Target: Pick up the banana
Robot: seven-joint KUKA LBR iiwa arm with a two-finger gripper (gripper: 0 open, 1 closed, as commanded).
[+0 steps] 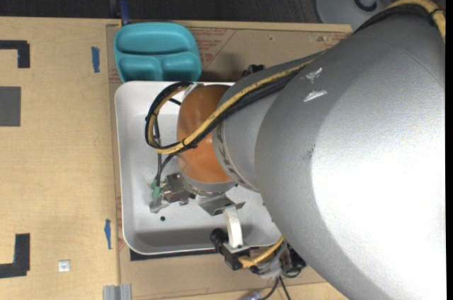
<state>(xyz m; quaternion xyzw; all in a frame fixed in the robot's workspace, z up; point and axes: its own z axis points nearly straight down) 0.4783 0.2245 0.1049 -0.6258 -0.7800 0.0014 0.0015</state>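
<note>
Banana: light, soft-skinned, easily bruised, best taken across its middle; place cannot be told, presumably beneath the arm (340,150) within the white bin (134,150); gripper (161,201) low over the bin floor, opening cannot be told; teal moulded object (156,51) just beyond.

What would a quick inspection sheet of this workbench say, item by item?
Surface: tan cardboard-covered bench with blue tape marks and black angle marks; one shallow white plastic bin on it.
Job's things: nothing seen.
Clutter: teal moulded plastic tray beyond the bin's far edge.
Grippers: the arm's metal gripper hangs low over the bin's floor, below the orange wrist band; whether its jaws are open cannot be told.
Cables: black-and-yellow cable bundle loops beside the wrist and runs up the grey arm.
Surroundings: dark carpet; grey round stand base at the top right.
</note>
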